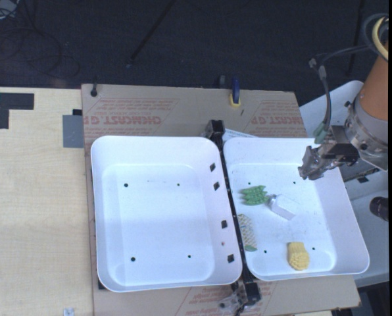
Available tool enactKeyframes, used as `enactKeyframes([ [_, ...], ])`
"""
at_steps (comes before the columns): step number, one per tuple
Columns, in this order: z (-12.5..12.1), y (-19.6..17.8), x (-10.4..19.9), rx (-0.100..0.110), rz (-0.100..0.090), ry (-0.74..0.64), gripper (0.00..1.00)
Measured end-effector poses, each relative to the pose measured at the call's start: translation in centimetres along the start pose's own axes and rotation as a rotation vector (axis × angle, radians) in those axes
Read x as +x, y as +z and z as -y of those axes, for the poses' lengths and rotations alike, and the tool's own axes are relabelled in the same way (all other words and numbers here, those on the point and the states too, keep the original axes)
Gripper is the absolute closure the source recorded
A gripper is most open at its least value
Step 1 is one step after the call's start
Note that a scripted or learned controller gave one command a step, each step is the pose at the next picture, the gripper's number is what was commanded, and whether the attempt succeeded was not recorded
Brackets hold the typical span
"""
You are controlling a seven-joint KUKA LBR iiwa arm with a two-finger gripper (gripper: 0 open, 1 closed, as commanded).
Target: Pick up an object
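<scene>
Gripper (309, 170) over right bin (344, 242), near its upper right part, above bin floor. Finger state: cannot tell, too small and blurred. Nothing visibly gripped. Objects in right bin: green toy (254, 195) mid-left, small clear piece (281, 207) just beside it, yellow corn (298, 255) near front, mesh item (246, 230) against left wall. Left bin (107, 176) alongside.

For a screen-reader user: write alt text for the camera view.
The gripper hangs over the right bin, which holds a green toy, a clear piece, a yellow corn-like toy and a mesh item. The left bin sits alongside.
</scene>
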State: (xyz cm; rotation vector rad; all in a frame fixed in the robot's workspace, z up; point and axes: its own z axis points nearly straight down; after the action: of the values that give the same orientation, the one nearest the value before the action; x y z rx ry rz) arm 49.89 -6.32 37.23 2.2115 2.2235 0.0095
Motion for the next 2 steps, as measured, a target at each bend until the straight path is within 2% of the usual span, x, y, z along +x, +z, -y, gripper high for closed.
enactKeyframes([
  [1, 2.2, -11.4, 4.5, -0.001, 0.0, 0.0, 1.0],
  [2, 2.2, -4.8, 11.6, 0.016, 0.0, -0.001, 1.0],
])
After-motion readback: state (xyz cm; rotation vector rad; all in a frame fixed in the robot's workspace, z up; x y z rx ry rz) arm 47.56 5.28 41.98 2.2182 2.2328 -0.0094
